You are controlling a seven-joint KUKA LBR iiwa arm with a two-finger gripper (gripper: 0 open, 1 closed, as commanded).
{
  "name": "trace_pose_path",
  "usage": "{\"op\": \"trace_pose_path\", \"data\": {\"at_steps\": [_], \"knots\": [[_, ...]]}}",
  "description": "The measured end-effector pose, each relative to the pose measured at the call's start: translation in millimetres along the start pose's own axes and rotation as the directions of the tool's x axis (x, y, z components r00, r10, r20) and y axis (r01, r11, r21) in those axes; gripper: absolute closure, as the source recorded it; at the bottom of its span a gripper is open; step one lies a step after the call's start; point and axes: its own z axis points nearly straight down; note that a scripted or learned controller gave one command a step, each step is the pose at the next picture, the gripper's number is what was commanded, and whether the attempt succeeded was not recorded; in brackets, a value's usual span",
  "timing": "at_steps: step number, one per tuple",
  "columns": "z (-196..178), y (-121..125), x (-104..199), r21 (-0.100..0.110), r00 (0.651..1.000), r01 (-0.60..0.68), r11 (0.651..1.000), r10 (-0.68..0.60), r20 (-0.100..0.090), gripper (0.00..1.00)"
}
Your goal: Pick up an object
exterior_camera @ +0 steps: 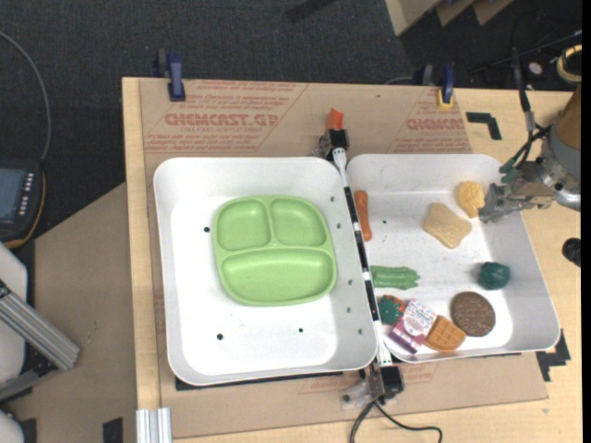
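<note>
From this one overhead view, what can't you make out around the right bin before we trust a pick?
- Hand: small and blurred at the right bin's far right rim; finger state unreadable, as is any contact with the yellow corn piece beside it.
- Arm: cut off by the view's right edge.
- Near-left corner pile: the red-and-white packet overlaps a teal piece and a waffle-like piece; their full shapes are hidden.
- Packet print: too small to read.

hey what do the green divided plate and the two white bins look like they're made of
Green divided plate: probably moulded plastic, matte to satin; uniform colour, rounded compartment ridges. White bins: likely thin formed plastic, slightly glossy; smooth rounded rims and soft highlights. Not certain from looks alone.
</note>
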Motion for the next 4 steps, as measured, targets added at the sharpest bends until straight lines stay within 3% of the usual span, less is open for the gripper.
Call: {"op": "trace_pose_path", "data": {"at_steps": [1, 2, 3, 4], "knots": [[7, 0, 0, 0.009, 1.000, -0.001, 1.000, 0.001, -0.002, 0.00], [131, -5, -26, 0.012, 1.000, -0.001, 1.000, 0.002, -0.005, 0.00], [126, -73, -34, 0.014, 1.000, -0.002, 1.000, 0.002, -0.009, 0.00], [116, -70, -35, 0.008, 1.000, -0.001, 1.000, 0.001, -0.002, 1.00]]}}
